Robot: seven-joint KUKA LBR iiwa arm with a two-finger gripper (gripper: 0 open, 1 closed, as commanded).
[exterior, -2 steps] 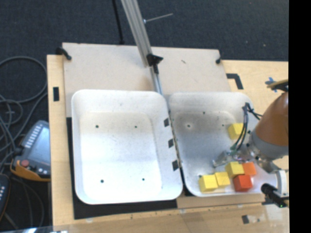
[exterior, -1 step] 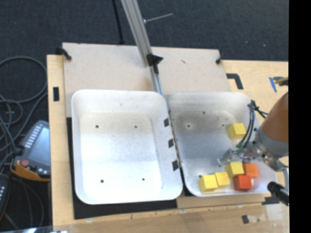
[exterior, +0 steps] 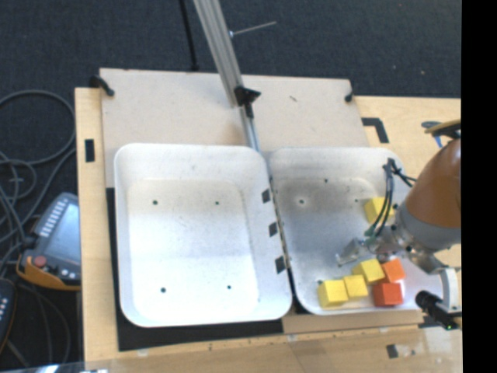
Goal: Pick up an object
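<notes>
Dark carpet surrounds the wooden bench; claw over the blocks, grip unclear.

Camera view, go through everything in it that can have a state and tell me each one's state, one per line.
Gripper: low inside the right bin, fingers hard to read.
Right bin: holds blocks near its front right corner.
Yellow blocks: resting on the bin floor, clustered.
Orange blocks: resting beside the yellow ones.
Left bin: upright, level.
</notes>
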